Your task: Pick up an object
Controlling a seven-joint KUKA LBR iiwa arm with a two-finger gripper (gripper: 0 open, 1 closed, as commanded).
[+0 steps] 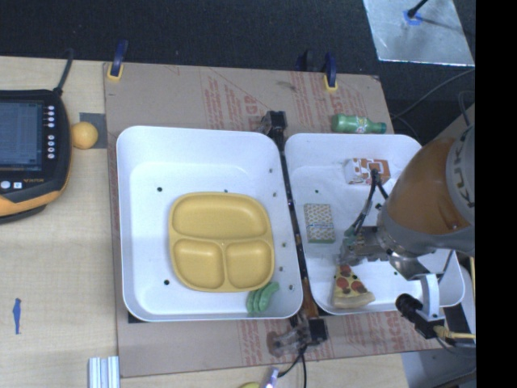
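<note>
The claw [353,251] is low in the right bin [323,149], at the end of the big grey and orange arm [428,192]. It sits just above a toy pizza slice [350,288], very near its top tip. The view does not show whether the claw is open or closed, and nothing can be seen gripped in it.

Just left of the claw lies a small checked block [319,222]. Farther up in the same bin is a little white and orange box [365,170], partly behind a black cable. The arm covers much of the right side of this bin.

The left bin [141,156] holds a yellow plate with three sections [220,240]. A small green toy [262,298] lies at the plate's lower right corner, by the bin wall.

Both bins sit on a brown cardboard sheet [210,95], held by blue clamps [118,58] at the top. A green bottle [358,124] lies on the cardboard just above the right bin. The cardboard rests on a pale wooden tabletop [48,281]. On the tabletop, at the left, are a black and orange screen pad [31,156] and a yellow ball [84,134]. Beyond the tabletop the floor [202,14] is dark.
</note>
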